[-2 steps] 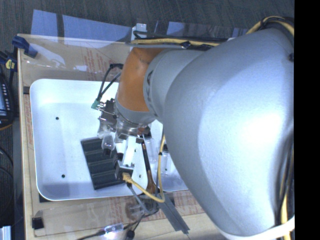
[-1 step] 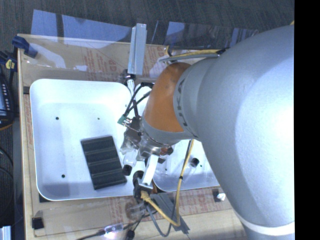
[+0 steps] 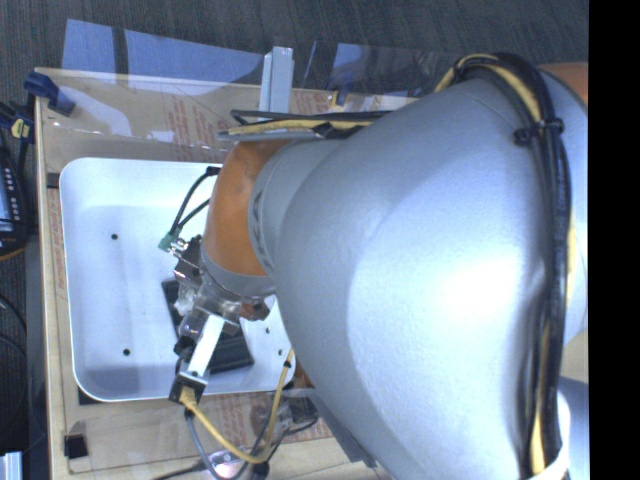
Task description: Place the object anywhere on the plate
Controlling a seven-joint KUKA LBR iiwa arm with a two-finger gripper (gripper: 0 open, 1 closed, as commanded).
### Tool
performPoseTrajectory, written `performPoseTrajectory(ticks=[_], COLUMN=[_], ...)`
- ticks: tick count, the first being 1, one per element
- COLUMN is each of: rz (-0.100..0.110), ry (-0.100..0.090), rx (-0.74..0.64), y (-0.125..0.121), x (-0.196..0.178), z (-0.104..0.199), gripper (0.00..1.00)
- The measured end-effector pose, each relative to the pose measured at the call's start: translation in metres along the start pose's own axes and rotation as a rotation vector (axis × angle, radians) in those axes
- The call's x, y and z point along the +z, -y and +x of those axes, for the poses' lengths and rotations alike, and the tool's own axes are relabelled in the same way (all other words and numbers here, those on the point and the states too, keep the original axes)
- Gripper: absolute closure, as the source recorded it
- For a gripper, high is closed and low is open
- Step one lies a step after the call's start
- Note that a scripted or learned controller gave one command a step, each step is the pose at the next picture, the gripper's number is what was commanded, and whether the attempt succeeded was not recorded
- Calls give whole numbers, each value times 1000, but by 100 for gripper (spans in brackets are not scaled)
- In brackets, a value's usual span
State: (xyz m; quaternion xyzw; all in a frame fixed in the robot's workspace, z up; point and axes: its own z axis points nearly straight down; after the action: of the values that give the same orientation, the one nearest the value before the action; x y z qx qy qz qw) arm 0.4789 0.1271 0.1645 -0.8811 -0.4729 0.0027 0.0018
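My gripper [image 3: 200,313] hangs low over the right part of the left white bin [image 3: 100,268], close to its floor. The orange band [image 3: 235,218] of the wrist sits just above it. Dark shapes [image 3: 236,354] lie under and beside the gripper; I cannot tell whether they belong to the gripper or are a separate thing. The grey arm [image 3: 420,268] covers the whole right side of the bench and whatever lies beneath it.
The left bin's floor is bare white on its left half, with a few small dark dots [image 3: 114,236]. Its near wall [image 3: 130,388] runs just below the gripper. Loose cables [image 3: 250,438] lie on the wooden bench edge in front.
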Motion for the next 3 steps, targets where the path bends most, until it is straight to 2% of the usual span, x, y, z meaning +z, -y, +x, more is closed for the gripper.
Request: performPoseTrajectory(ticks=[1,2,3], rz=[-1,4,-3], ry=[-2,1,-2], rx=[312,589,501], y=[-61,-8,-36], x=[-82,24,-62], z=[-24,-19,59], gripper=[100,100,100])
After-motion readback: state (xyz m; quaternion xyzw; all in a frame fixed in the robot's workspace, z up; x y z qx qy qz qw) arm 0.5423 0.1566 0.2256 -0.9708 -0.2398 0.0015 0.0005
